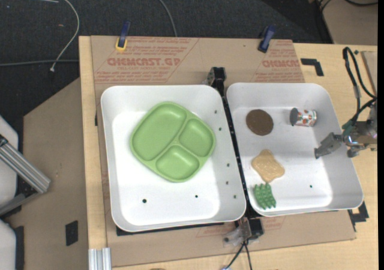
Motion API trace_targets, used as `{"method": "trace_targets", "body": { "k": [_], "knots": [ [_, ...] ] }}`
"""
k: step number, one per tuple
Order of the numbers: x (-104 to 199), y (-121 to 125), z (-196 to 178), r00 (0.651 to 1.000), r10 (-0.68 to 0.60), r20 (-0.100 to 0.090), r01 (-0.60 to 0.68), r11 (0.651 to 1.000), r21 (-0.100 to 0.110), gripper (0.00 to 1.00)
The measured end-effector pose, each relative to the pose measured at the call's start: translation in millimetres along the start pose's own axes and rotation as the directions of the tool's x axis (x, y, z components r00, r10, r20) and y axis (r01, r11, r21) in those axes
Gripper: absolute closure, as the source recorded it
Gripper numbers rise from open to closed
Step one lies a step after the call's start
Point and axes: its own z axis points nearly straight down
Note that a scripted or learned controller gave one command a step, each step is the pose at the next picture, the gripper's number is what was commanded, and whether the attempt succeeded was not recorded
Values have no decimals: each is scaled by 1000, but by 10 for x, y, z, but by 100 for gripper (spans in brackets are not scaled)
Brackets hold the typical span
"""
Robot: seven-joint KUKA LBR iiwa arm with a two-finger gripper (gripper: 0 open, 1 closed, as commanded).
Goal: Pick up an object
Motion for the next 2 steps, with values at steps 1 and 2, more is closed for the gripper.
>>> {"method": "trace_targets", "body": {
  "k": [1,2],
  "knots": [
    [1,-31,616,1000,0,-2,0,1000,5,0],
    [8,-35,1139,1000,0,-3,0,1000,4,0]
  ]
}}
